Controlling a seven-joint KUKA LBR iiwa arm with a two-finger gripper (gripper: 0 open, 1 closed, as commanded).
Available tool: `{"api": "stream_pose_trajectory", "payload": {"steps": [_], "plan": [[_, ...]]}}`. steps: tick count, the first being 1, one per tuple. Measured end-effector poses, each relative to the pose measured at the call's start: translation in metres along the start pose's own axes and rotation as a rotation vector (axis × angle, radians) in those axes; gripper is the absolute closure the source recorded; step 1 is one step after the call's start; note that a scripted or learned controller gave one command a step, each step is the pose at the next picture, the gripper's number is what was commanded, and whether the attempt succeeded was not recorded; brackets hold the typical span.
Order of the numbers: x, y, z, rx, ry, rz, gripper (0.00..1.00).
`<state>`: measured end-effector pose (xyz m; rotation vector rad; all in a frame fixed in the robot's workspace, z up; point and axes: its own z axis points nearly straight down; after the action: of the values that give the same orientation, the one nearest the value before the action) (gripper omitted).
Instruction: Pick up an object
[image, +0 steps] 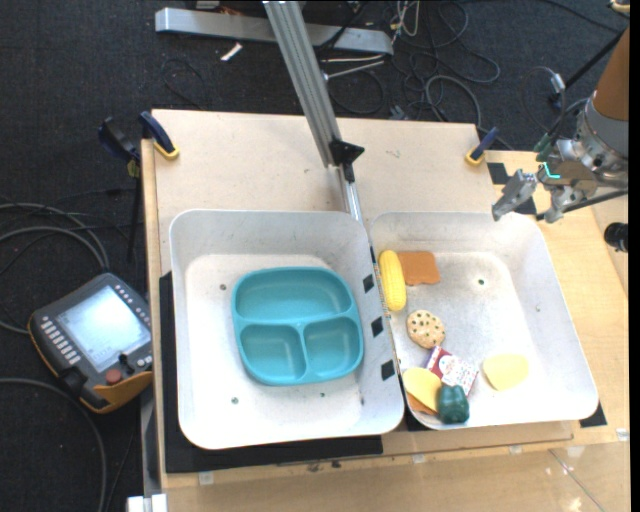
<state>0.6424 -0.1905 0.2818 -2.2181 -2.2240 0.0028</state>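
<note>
Lying lengthwise toward bin's far wall: yellow corn cob (392, 279).

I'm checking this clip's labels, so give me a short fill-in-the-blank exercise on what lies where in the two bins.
1. The teal divided tray lies in the ____ bin.
2. The tray has ____ compartments.
3. The corn cob lies touching the ____ bread slice.
4. The gripper hangs over the right bin's ____ corner.

Missing words: left; three; orange; far right

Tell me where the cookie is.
The cookie lies in the right bin, near its left wall, just below the corn cob and above the red-and-white packet.
</note>
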Motion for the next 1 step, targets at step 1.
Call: {"api": "stream_pose_trajectory", "payload": {"steps": [1], "plan": [[0.0040, 0.0005, 0.0434, 0.002, 0.001, 0.000, 0.00]]}}
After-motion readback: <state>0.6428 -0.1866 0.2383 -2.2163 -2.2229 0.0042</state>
